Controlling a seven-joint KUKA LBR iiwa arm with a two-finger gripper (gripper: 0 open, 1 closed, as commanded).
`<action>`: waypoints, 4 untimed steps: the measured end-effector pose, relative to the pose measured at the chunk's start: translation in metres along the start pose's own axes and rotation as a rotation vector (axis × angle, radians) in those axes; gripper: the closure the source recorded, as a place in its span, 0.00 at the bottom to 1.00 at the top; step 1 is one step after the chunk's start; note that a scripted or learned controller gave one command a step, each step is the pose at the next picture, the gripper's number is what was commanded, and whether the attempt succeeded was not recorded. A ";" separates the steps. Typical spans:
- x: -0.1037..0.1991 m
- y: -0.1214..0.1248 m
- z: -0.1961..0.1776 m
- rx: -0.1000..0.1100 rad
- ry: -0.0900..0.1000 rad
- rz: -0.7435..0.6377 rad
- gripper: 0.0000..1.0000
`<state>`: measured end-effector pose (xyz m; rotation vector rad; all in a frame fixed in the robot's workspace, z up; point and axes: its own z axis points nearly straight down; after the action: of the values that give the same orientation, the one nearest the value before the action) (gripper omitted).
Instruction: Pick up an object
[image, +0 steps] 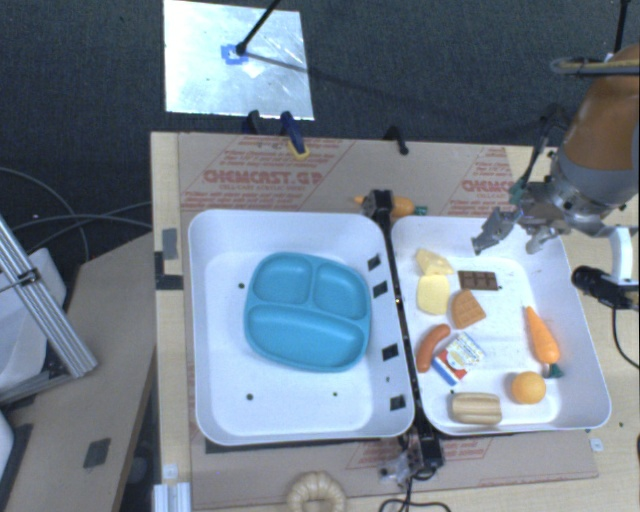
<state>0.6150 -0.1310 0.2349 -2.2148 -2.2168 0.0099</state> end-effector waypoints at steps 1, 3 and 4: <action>0.000 0.002 -0.007 -0.011 -0.002 -0.002 0.00; -0.010 0.008 0.096 -0.007 -0.001 0.000 0.00; -0.010 0.010 0.146 -0.014 -0.004 -0.001 0.00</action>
<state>0.6238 -0.1411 0.0889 -2.2229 -2.2264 -0.0015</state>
